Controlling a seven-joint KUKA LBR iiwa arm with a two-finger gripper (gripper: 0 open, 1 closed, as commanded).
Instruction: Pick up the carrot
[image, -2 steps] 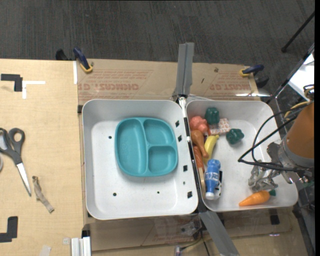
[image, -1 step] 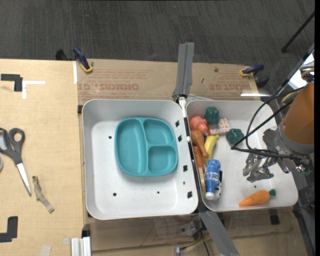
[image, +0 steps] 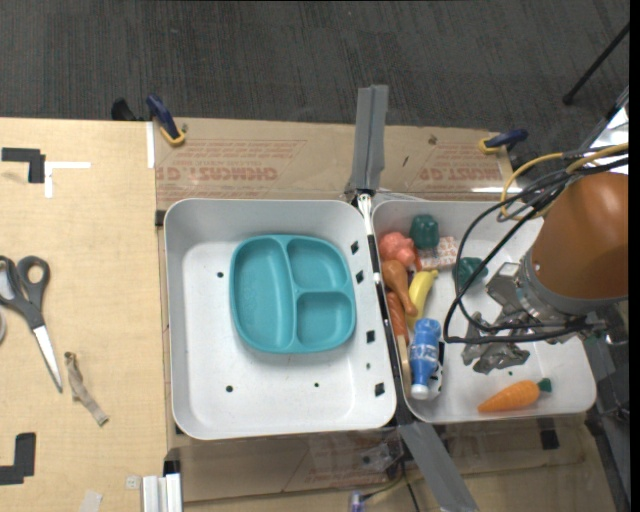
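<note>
The carrot lies free near the right bin's front right corner. The gripper hovers just above it, holding nothing; its spread I cannot tell. Judging so, descent, grasp and lift all remain.

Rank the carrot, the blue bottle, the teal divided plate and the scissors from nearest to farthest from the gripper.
1. Carrot, just below the gripper, right bin.
2. Blue bottle, right bin's left wall.
3. Teal divided plate, left bin.
4. Scissors, far left on the bench.
</note>
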